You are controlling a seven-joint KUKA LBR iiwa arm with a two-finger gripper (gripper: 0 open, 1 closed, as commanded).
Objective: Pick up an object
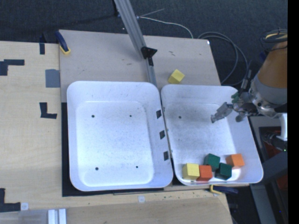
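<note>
Grey arm, tool (219, 114) seemingly above right bin (196, 125)

Counting blocks, bins and arm

Two white bins are sitting side by side, the left bin (114, 134) and the right bin (201, 129); six small blocks are showing in all: two yellow, one (190, 171) in the right bin and one (176, 76) lying on the bench behind it, two orange (205, 172) (237, 160) and two green (212, 161) (224, 171), all four in the right bin; one arm is reaching in with one gripper (219, 114)
</note>
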